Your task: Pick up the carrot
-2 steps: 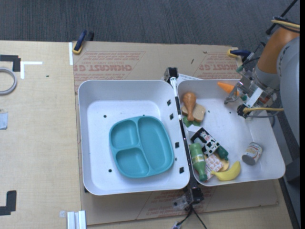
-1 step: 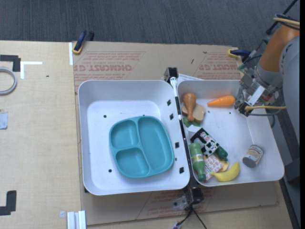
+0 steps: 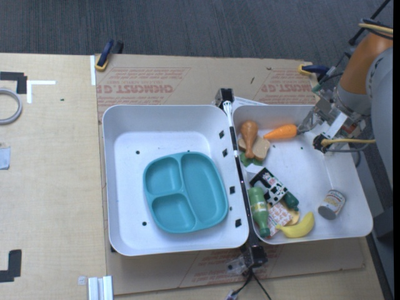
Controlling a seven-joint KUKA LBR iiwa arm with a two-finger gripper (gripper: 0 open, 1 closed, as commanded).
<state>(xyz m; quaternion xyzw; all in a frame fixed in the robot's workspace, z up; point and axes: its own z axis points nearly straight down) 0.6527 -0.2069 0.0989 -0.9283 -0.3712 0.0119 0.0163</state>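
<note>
The orange carrot point(image 3: 280, 132) lies near the back wall of the right bin point(image 3: 350, 225), pointing left toward a chicken drumstick point(image 3: 249, 132). My gripper point(image 3: 311, 135) hangs just to the right of the carrot's thick end, low over the bin floor. Its fingers are open with nothing between them, and a small gap separates them from the carrot. The grey arm with its orange band point(image 3: 365, 61) comes in from the upper right.
Along the right bin's left side lie a bread slice point(image 3: 260, 147), a green bottle point(image 3: 257, 209), a black-and-white toy point(image 3: 272, 187) and a banana point(image 3: 299, 226). A small can point(image 3: 331, 204) sits at the right. The left bin point(image 3: 119, 167) holds a teal divided plate point(image 3: 185, 191).
</note>
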